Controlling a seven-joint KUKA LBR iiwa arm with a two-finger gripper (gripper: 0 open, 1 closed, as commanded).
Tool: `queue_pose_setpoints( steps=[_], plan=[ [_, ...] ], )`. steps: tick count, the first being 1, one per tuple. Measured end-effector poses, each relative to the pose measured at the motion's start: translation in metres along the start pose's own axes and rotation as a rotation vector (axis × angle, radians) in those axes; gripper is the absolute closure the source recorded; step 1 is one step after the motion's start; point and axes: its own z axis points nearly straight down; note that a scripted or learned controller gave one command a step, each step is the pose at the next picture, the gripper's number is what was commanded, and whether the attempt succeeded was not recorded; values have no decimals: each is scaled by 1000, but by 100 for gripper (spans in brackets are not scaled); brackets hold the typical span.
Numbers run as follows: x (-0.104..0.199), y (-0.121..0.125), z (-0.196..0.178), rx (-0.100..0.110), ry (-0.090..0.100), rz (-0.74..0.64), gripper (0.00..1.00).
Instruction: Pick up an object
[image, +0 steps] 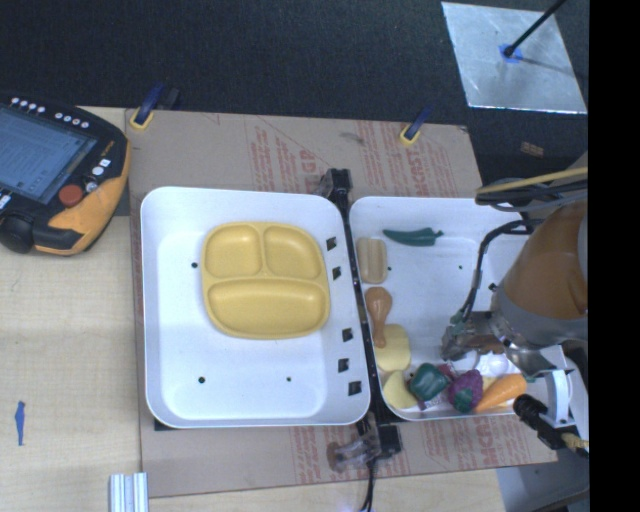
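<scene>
Down at the near rim of the right bin (440, 222) a cluster of toy food is bunched together: a green pepper-like piece (430, 381), a purple piece (465, 390) touching it on its right, and an orange carrot (499, 391) lying tilted just beyond that. Pale yellow pieces (392, 350) sit to the left of the cluster, against the wall between the bins, and above them along that same wall lie a small brown pear-shaped piece (377, 303) and a beige block (372, 259). A dark green chilli (412, 236) rests alone near the far wall of this bin.

My claw (468, 342) hangs low over the right bin, just above and beside the green and purple pieces, with my orange-banded wrist (548, 270) rising behind it to the right. From this slant my fingers merge with dark cabling and shadow, so I cannot tell how wide they stand or whether anything sits between them. The carrot lies near my claw, on its near right side; the chilli is well apart, toward the far wall.

Over in the left bin (170, 300) a yellow divided plate (266, 279) lies flat, a little toward the far side. A teach pendant (55, 175) rests on the bench at the far left.
</scene>
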Motion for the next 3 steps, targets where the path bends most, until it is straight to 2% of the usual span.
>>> queue_pose_setpoints(
  steps=[1,2,3],
  plan=[
    [0,0,0,0,-1,-1,0],
    [100,0,-92,-2,-1,3,0],
    [87,37,-90,-4,-1,-2,0]
  ],
)
